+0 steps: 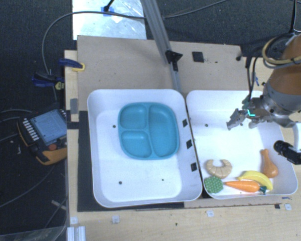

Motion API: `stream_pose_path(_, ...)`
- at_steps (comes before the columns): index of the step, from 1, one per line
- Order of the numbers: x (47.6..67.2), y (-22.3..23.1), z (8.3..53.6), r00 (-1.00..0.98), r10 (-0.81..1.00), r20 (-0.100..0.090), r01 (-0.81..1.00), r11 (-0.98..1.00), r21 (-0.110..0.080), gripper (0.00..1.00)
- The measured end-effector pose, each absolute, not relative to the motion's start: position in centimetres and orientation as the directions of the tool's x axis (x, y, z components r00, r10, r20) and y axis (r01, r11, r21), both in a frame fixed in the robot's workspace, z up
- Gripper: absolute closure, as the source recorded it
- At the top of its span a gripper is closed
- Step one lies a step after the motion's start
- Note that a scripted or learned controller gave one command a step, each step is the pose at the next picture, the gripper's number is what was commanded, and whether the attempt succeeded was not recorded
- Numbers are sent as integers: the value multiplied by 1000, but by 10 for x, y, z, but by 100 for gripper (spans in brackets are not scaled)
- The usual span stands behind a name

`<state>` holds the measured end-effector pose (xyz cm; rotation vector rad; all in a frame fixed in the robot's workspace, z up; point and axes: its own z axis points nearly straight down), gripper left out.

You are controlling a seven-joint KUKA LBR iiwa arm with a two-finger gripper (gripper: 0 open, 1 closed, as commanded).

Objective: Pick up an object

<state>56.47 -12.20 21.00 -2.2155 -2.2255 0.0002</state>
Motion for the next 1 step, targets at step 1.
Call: stream_pose_path(1, 565, -122, 211, -5, 1000, 0, 1000, 5, 1, 0)
